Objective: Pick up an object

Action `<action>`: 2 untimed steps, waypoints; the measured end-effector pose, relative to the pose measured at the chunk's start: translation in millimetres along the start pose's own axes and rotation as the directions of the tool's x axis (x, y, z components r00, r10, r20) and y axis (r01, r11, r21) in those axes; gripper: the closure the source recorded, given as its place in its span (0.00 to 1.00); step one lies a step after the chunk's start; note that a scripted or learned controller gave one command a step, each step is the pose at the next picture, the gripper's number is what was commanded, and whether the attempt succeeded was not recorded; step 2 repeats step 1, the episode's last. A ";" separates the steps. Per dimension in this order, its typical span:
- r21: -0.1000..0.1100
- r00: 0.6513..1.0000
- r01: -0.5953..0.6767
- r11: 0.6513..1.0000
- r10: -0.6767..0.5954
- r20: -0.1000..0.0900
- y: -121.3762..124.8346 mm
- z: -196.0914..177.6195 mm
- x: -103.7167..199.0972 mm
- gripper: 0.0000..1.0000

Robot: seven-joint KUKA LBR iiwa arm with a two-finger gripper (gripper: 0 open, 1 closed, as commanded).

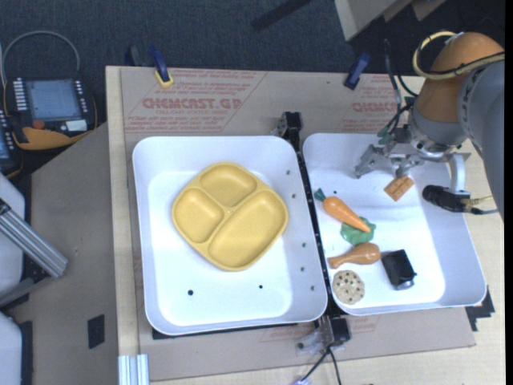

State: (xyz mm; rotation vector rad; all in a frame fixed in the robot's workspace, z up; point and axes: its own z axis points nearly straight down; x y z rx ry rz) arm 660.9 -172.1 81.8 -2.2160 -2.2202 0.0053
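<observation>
Two smooth white plastic bins (152,215) with a faint sheen sit on a matt brown board (240,95) printed with red lettering. A yellow divided plate (230,214) looks like matt moulded plastic, as do a glossy orange carrot (347,212) and a tan drumstick (356,255). The gripper (388,160) shows dull grey metal beneath the arm's smooth orange band (458,62).

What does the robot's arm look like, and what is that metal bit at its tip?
The arm is smooth, rounded grey with a broad orange band above the wrist. Thin dark cables run alongside it. At its tip sits the end effector, a small silver-grey metal piece with two slim fingers.
</observation>
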 end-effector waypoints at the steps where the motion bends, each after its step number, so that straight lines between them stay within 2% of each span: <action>1: -0.007 1.000 0.001 1.000 -0.001 0.002 1.9 -14.6 -0.1 1.00; 2: -0.007 1.000 0.001 1.000 -0.001 0.002 1.9 -14.6 -0.1 1.00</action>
